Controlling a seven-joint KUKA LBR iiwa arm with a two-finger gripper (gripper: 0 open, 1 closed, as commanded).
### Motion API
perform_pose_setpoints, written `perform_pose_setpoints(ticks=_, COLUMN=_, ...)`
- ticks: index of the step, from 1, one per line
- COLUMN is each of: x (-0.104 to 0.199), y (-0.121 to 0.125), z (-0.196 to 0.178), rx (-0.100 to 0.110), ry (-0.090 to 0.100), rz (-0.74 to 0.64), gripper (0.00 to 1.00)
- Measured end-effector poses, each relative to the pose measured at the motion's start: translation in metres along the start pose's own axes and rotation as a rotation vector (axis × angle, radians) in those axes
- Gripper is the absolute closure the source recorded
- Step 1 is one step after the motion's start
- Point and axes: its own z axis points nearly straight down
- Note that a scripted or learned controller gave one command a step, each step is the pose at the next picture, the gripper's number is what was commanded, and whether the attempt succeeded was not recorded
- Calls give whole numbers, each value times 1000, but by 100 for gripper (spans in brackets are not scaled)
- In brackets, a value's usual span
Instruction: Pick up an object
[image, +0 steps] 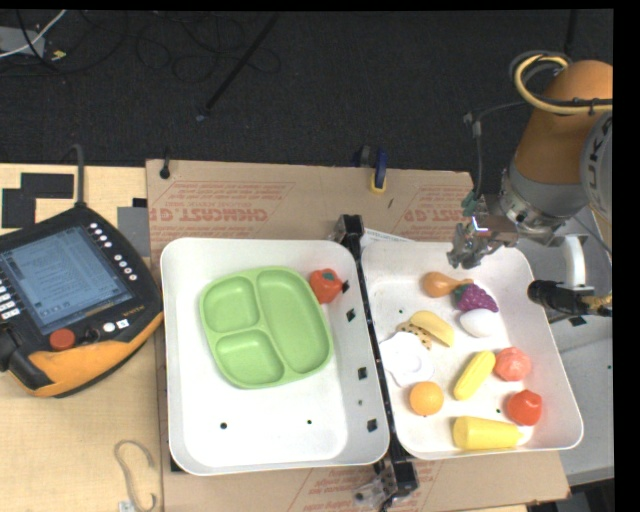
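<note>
Teach pendant (70, 290) far left, green divided plate (265, 327) in left bin (200, 420), red tomato (325, 286) beside it, toy foods crowding right bin (560, 400), banana (432, 328), purple grapes (478, 297), gripper (468, 246) above the rear rim, finger state impossible to tell.

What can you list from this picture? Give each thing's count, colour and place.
bins: two, white, side by side on the bench
plate: one, green, three sections, left bin
tomato: one, red, left bin, at the plate's right edge
toy foods: about ten, yellow, orange, red, purple, white, right bin
control tablet: one, black and orange, left of the bins
clamp: one, blue and yellow, cardboard's far edge
arm: one, orange and grey, right
end effector: one, above the right bin's far edge
</note>
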Motion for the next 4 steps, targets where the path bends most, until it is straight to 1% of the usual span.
perform_pose_setpoints(ticks=1, x=62, y=-6, z=6, rx=3, ry=2, rz=-4, gripper=100)
perform_pose_setpoints(ticks=2, x=96, y=-4, z=-6, rx=0, ry=1, rz=-2, gripper=100)
perform_pose_setpoints(ticks=3, x=103, y=1, z=-3, rx=1, ry=0, rz=0, gripper=100)
perform_pose_setpoints(ticks=4, x=100, y=-7, z=-9, rx=3, ry=1, rz=0, gripper=100)
